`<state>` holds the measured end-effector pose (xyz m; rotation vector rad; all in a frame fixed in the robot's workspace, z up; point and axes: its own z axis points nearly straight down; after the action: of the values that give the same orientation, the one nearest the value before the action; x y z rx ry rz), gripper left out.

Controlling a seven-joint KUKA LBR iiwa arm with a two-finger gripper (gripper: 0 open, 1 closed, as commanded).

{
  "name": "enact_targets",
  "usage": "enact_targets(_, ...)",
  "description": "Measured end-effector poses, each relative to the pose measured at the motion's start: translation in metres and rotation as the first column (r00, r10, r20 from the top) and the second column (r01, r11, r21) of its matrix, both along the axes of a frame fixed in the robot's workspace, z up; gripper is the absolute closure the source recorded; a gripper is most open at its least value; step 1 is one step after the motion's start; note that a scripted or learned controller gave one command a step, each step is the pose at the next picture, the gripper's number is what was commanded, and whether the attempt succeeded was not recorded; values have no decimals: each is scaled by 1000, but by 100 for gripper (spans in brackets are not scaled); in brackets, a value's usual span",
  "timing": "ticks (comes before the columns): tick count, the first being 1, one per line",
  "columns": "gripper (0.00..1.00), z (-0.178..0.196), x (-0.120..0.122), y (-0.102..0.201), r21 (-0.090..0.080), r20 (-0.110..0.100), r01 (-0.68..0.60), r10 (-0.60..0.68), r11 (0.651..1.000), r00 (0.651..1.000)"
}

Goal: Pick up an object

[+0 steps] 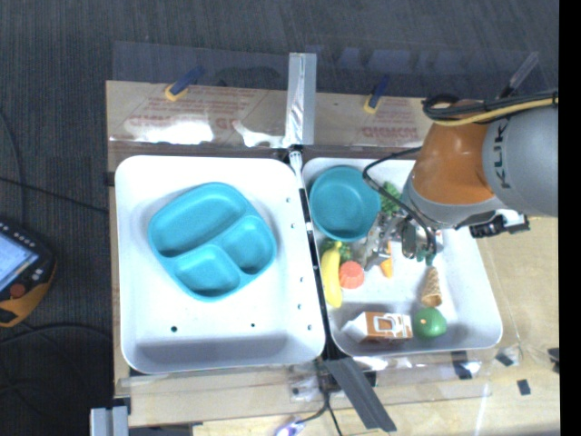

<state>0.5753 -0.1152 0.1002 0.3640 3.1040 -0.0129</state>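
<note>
The hand [392, 246], fingers too blurred to tell apart or together, hovers over a small red ball [351, 276], likely light, smooth, best pinched across its middle

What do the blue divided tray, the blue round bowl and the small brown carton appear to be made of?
Blue divided tray: probably moulded plastic, smooth, with a soft sheen.
Blue round bowl: likely the same plastic, uniform colour.
Small brown carton: looks like printed cardboard, matte, though possibly a plastic toy.

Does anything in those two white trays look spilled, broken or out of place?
Nothing looks spilled or broken. The blue divided plate lies slightly askew in the left bin. The right bin is crowded: a blue bowl, a banana and other small toys, loosely scattered.
</note>
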Motion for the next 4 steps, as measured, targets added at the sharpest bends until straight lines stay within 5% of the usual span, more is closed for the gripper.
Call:
enact_targets(1, 100, 153, 37, 40, 10, -12, 60, -60, 998, 998)
enact_targets(2, 100, 139, -47, 60, 10, -15, 172, -172, 985, 985)
enact_targets(3, 100, 147, -46, 60, 9, -15, 170, -170, 985, 985)
enact_targets(4, 100, 164, -91, 86, 8, -16, 386, -386, 922, 922)
